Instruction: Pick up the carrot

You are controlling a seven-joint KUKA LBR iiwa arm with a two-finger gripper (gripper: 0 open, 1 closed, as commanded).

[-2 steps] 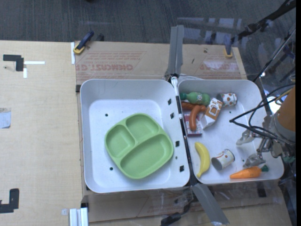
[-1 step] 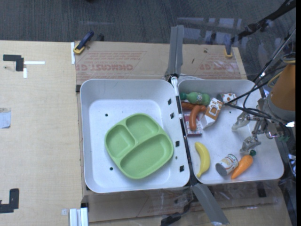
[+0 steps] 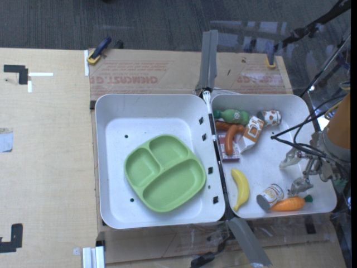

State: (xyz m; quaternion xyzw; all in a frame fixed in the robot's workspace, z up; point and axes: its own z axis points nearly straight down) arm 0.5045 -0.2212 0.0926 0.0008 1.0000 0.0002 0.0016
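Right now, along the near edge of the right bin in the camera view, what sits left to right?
Banana → small can lying on its side → carrot, its left end against the can, with the claw just above it.

Both white bins (image 3: 106, 166) present as smooth moulded plastic with a soft sheen; the green divided plate (image 3: 164, 173), in the bin farther from the tool (image 3: 298, 175), is matt plastic. The tool is bare, dull-grey metal; just below it the carrot (image 3: 288, 204) looks like smooth, slightly glossy plastic, and the small can (image 3: 270, 195) beside it carries a printed paper-like label. The table (image 3: 44, 166) has a pale, matt wood-grain finish, with brown corrugated cardboard (image 3: 145, 72) beyond the bins.
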